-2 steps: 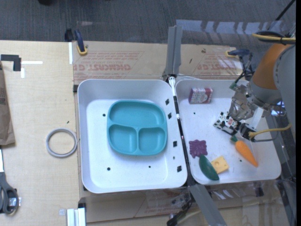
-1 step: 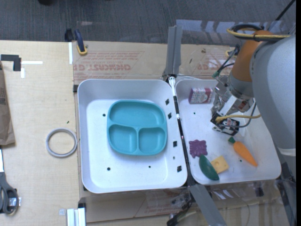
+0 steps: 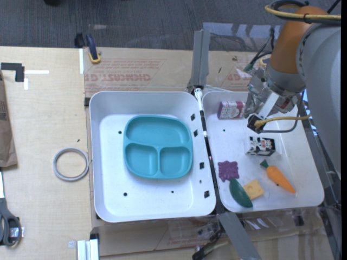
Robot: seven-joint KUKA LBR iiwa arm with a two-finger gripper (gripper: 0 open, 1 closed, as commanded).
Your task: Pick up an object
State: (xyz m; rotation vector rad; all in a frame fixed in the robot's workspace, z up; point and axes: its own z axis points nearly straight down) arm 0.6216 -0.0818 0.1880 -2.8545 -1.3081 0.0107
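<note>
My gripper (image 3: 252,107) hangs over the back of the right bin (image 3: 309,199), just right of a small pink and white packet (image 3: 230,110). Below the gripper lies a small black and white box (image 3: 261,145). Nearer the front of that bin are an orange carrot (image 3: 280,179), a purple piece (image 3: 228,170), a dark green piece (image 3: 240,193) and a yellow wedge (image 3: 254,189). I see nothing held by the gripper.
The left bin (image 3: 103,199) holds a teal divided plate (image 3: 158,147). A grey ring (image 3: 71,163) lies on the bench to the left of the bins. A grey divider (image 3: 199,58) stands behind where the bins meet.
</note>
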